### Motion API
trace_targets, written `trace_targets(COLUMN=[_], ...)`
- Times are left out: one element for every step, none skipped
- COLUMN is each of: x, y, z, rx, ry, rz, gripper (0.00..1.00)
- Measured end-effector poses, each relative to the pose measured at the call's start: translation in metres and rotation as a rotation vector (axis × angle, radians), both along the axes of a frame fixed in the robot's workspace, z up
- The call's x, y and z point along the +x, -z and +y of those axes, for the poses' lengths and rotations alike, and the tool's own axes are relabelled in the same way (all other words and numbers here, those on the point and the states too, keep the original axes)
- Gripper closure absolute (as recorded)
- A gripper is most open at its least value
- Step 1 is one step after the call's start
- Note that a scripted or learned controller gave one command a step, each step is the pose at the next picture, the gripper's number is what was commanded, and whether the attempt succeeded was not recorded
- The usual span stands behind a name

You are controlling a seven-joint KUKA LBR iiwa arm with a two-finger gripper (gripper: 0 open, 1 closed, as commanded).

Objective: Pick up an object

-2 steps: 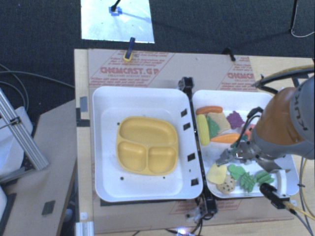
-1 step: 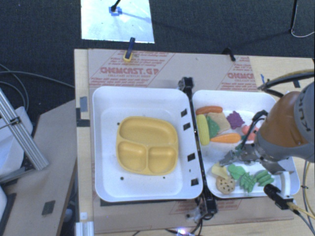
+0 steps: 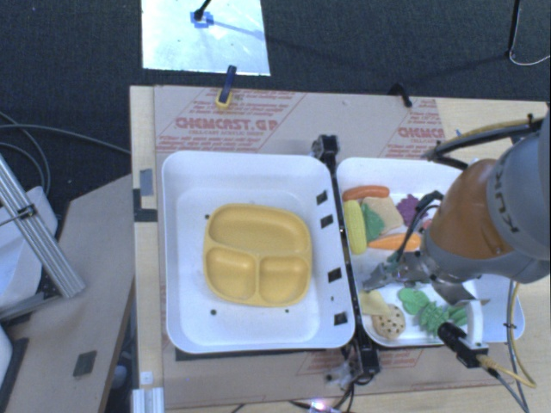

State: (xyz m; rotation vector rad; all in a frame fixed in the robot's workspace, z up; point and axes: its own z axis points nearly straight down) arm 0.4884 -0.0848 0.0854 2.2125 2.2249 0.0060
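Observation:
The right bin point(image 3: 405, 165) holds several toy foods: an orange sausage point(image 3: 366, 193), a yellow corn cob point(image 3: 354, 226), a green leafy piece point(image 3: 372, 220), purple grapes point(image 3: 411, 205), an orange carrot point(image 3: 394, 242), a spotted cookie point(image 3: 389, 322) and two green pieces point(image 3: 415, 300) point(image 3: 441, 315). My gripper point(image 3: 385, 274) reaches low into this bin's middle from the right. It sits just below the carrot and above a pale yellow piece point(image 3: 373, 302). The arm's grey and orange wrist point(image 3: 469, 222) hides the bin's right half.
The left bin point(image 3: 185, 256) holds a yellow divided plate point(image 3: 257, 254). A black divider with clips point(image 3: 331, 231) runs between the bins. A cable point(image 3: 508, 372) trails off the arm at the bench's front right. A blue and yellow clamp point(image 3: 226, 88) lies behind the bins.

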Motion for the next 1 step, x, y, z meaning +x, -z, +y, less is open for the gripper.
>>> trace_targets(x=[0.0835], y=[-0.0002], z=[-0.0406], rx=[-0.004], ry=[0.0], rz=[-0.004], gripper=[0.0])
